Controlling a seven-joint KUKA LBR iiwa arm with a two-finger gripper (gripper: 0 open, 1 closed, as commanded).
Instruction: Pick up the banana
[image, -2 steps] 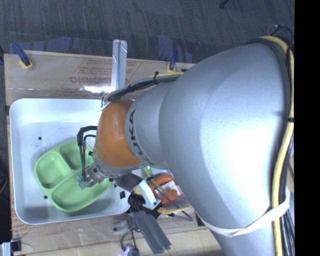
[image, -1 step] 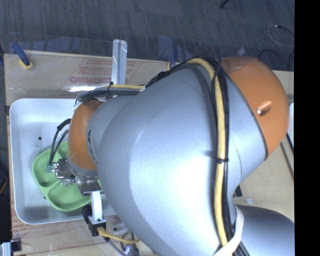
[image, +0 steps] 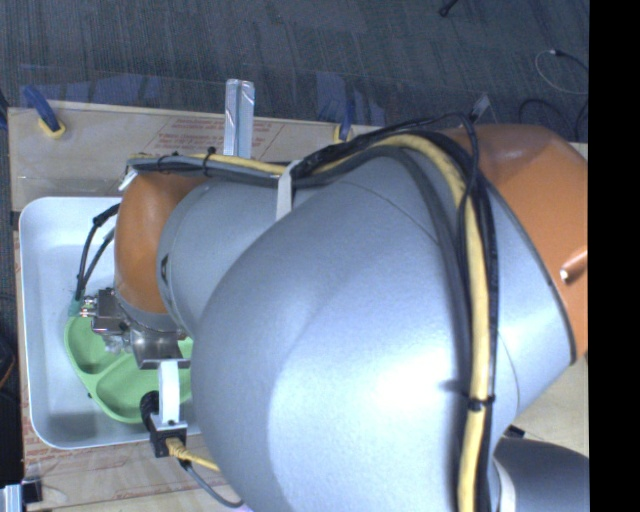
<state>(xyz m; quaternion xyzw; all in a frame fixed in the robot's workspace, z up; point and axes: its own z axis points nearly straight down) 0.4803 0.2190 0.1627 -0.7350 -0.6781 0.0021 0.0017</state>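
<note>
1. Took 1 shallow white bin (image: 40, 300), at the left of the wooden bench (image: 150, 135), as the landmark.
2. Found the grey arm (image: 350, 330) stretched over that bin from its right side, covering most of its right half.
3. Noted the orange band (image: 145, 240) above the bin's middle, with the wrist pointing down into it.
4. Placed the gripper (image: 135, 345) low inside the bin, just over a green object (image: 110, 385) near the bin's front wall.
5. Could not tell whether the gripper was released, clenched or grasping anything, as the wrist hid it.
6. Could not tell where the banana lay relative to the bin; possibly under the arm.
7. Traced a yellow cable (image: 478, 300) along the arm, well right of the bin.
8. Spotted 1 upright metal post (image: 239, 115) beyond the bin's far edge.
</note>
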